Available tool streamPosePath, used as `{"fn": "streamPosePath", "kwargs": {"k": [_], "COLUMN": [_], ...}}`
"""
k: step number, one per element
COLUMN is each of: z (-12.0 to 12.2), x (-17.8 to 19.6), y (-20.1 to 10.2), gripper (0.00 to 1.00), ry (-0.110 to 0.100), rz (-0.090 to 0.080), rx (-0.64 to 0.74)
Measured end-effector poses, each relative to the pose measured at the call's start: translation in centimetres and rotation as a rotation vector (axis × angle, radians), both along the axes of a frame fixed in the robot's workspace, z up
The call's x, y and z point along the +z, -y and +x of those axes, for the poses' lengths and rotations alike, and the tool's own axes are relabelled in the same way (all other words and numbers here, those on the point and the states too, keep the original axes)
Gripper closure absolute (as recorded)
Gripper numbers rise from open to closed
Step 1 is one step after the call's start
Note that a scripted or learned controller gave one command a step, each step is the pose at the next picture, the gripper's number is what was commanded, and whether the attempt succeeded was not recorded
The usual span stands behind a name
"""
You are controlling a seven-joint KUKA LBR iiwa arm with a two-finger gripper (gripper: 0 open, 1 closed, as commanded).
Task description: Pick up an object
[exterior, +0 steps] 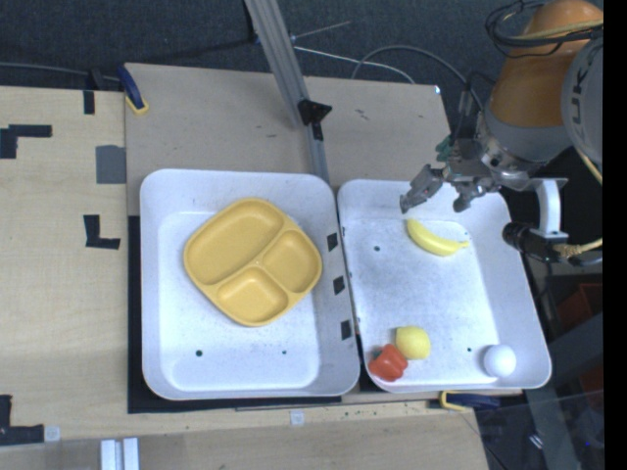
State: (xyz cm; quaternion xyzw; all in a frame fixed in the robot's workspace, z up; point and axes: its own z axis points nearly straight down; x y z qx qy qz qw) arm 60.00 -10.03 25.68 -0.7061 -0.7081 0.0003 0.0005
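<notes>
Gripper: I see the gripper (pixel 439 196) hovering over the right bin's (pixel 509 292) far end, fingers spread, nothing between them.
Banana: the banana (pixel 436 239) lies just below my fingers, long axis roughly left-right, tips curling up toward the far wall.
Near edge: red piece (pixel 389 363), lemon (pixel 413 342), white ball (pixel 500 360).
Left bin: yellow tray (pixel 253 260).

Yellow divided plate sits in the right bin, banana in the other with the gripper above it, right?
Not quite. The camera view shows the yellow divided plastic plate in the left white bin; the yellow banana lies in the right white bin, the gripper just above it.
</notes>
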Motion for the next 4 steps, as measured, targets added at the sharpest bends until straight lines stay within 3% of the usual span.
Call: {"fn": "streamPosePath", "kwargs": {"k": [1, 4], "z": [0.0, -0.5], "x": [0.0, -16.3], "y": [0.0, -0.1], "gripper": [0.0, 0.0], "ry": [0.0, -0.007], "rz": [0.0, -0.001], "rx": [0.0, -0.001]}}
